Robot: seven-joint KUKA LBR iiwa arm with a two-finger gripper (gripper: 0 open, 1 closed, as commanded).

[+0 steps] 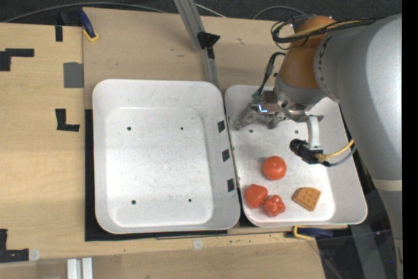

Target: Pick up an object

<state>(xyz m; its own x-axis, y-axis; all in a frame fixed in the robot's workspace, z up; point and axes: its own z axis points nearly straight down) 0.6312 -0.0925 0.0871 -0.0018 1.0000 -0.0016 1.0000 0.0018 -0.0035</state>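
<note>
Closest to the camera, along the front edge of the right bin (346, 206), lie four small things. A waffle-like biscuit (306, 198) sits toward the front right corner. Just left of it is a red pepper (273, 205), touching or almost touching a second red piece (255, 195) that lies by the bin's left wall. A little farther back, near the middle of the bin, rests a red tomato (274, 168), apart from the others. Any of these would serve as my object, and all four rest on the bin floor.

Farther back again is my end effector (261, 113), low over the rear left part of the right bin, close to the wall shared with the left bin (157, 153). It is well apart from the tomato and the rest. The view is too dark and tangled there for me to say how it is set, and I see nothing in it. Beyond it, my wrist with its orange band (304, 55) covers the bin's rear edge above the table (130, 42).

So I judge the task barely begun: nothing is lifted, and I have yet to move over a piece, come down and take it.
</note>
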